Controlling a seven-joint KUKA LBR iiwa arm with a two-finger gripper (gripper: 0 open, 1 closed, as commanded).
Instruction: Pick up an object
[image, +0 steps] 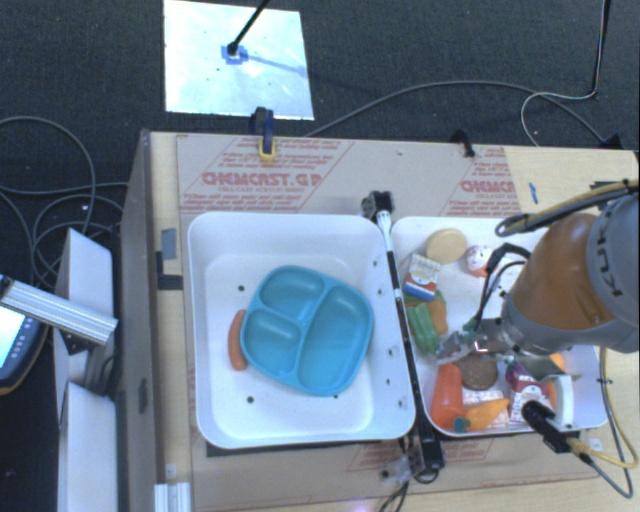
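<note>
While one arm reaches, two bins flank one blue tray.

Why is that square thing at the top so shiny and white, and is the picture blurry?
In the camera view, the shiny sheet above the bench reflects the light, so it glares pale; the left bin looks bright too; the blue plate is fairly sharp; the small toys in the right bin look soft and a bit fuzzy.

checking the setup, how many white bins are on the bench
2, side by side. The left bin holds a blue tray and a sausage; the right bin holds the pile of toy food, with the arm over it.
</note>
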